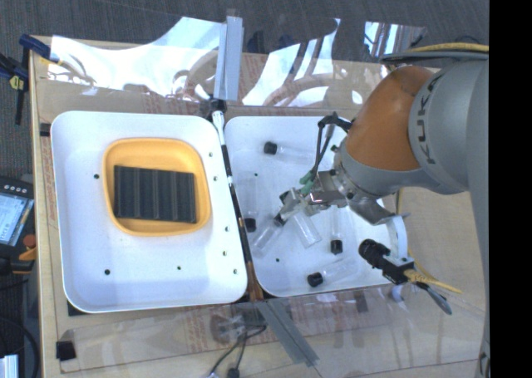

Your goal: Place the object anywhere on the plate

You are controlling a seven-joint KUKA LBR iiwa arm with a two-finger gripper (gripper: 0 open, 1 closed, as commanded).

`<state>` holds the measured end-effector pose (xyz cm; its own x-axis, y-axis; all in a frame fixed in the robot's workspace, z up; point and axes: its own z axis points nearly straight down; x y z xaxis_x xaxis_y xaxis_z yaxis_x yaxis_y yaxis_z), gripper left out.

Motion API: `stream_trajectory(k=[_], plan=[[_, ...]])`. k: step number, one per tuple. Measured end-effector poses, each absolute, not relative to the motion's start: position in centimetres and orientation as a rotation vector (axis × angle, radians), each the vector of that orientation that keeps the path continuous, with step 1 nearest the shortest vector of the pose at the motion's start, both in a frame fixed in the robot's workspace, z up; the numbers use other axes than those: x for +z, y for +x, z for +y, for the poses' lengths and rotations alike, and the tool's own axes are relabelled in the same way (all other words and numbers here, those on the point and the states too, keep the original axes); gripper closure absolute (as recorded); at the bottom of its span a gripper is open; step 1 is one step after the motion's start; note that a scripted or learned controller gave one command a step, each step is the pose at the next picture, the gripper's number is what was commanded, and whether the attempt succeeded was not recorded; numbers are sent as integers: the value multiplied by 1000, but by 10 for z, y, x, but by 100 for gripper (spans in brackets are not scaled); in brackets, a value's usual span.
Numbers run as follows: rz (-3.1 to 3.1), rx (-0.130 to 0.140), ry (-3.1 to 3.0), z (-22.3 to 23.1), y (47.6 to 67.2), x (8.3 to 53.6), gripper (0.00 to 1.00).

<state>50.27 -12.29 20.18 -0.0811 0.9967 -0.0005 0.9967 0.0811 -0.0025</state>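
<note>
The bench (pixel 432 326) carries two shallow white bins side by side. The left bin (pixel 75 227) holds a yellow plate (pixel 154 156) with a dark ribbed insert (pixel 155 193) lying flat in its middle. The right bin (pixel 266 272) sits just beside it, their rims touching along the centre.

The grey arm (pixel 453 127) with its orange band (pixel 391 131) reaches in from the right and hangs over the right bin, well apart from the plate. Its gripper (pixel 301 200) points down and to the left, low over the middle of that bin; whether the claw is released or clenched cannot be told from this angle.

Several small clear tubes with black caps lie scattered in the right bin: one tube (pixel 283 149) near the top, one (pixel 320 278) near the bottom rim, and one (pixel 264 237) close under the gripper. None rests on the plate.
</note>
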Motion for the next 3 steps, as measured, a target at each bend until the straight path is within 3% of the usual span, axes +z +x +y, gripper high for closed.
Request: stream_trajectory(k=[1, 2, 3], plan=[[-2474, 1, -1933, -75, 564, 224, 100], [-2709, 1, -1588, -51, 604, 191, 100], [-2709, 1, -1589, -51, 604, 191, 0]])
